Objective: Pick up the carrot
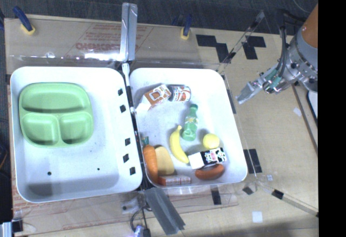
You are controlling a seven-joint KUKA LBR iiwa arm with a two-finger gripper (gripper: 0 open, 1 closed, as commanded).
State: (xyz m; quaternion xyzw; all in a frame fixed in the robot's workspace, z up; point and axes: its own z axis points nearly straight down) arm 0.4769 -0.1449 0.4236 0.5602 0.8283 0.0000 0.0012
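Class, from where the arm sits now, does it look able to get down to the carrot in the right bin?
Probably yes. The carrot lies uncovered from above, but it is wedged between the bin wall and a bread slice, leaving the jaws little room.

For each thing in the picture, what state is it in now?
carrot: lying in the right bin, by its left wall
banana: lying flat
green bottle: lying on its side
green tray: flat in the left bin
gripper: outside the bins, holding nothing
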